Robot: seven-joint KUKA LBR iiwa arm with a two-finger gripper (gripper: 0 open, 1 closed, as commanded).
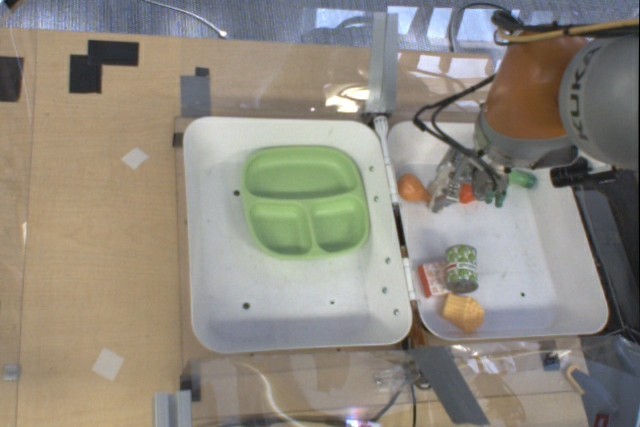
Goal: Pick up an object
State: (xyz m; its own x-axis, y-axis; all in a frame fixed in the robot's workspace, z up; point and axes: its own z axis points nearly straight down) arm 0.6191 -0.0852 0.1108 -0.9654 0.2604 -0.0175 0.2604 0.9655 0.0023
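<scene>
Far left: bare tan bench (90, 245) with black squares near the top edge and small pale tags lower down.

Next, left white bin (215, 305), shallow, with a green three-compartment plate (304, 201) lying flat near its middle, one long section toward the top and two smaller ones below.

Beyond the divider, right white bin (560, 285). Hard against its left wall, an orange rounded piece (411, 186), possibly a toy fruit, too small to name further. Just to the right of that, the gripper (452, 187), hanging low over the upper part of the bin, metal parts tilted down and leftward. Finger spread: cannot tell, tips lost in a cluster of grey metal, red and green bits. Something small and red-orange (466, 196) right at the tips, whether between them or merely beside them unclear. A green piece (520, 179) just right of the gripper, under the wrist.

Lower in the same bin, well apart from the gripper and below it: a small green-labelled can (461, 267), upright or slightly tilted; touching it on the left, a red-and-white packet (432, 280); just beneath the can, a yellow-tan waffle-textured piece (464, 312), like a toy cone or biscuit, near the bin's front wall.

Far right: arm (600, 105), grey, with its orange band (530, 85) above the wrist, black cables looping off the left side toward the gripper.
</scene>
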